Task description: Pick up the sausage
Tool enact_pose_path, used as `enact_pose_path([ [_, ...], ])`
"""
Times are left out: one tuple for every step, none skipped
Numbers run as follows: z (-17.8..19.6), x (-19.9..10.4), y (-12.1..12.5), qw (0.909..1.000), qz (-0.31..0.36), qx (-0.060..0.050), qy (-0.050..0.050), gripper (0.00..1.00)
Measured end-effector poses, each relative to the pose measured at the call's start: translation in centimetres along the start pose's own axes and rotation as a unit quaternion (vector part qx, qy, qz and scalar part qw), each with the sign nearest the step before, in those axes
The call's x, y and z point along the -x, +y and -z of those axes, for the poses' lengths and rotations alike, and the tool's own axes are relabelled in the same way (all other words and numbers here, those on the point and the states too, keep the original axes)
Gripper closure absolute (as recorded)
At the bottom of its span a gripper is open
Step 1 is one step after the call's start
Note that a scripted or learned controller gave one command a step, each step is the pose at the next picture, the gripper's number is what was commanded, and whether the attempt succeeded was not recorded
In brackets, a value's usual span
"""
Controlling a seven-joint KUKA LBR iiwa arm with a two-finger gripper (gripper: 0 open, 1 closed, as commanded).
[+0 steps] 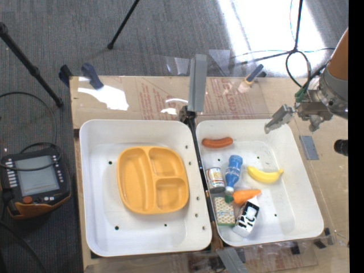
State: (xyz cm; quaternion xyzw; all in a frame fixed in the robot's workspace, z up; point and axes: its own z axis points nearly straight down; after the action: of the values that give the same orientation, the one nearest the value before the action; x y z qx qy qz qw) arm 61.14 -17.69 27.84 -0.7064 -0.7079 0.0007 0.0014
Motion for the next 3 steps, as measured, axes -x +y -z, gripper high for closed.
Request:
enact_pose_path([
  [-7.1,-6.6,3.3,0.9937,0.112,0.0,0.0,0.0],
  [-19.0,-6.2,3.3,0.9982,0.06,-0.001,0.0,0.0],
  [-19.1,-9.1,3.3,0.9967,-0.081,0.0,0.0,0.0],
])
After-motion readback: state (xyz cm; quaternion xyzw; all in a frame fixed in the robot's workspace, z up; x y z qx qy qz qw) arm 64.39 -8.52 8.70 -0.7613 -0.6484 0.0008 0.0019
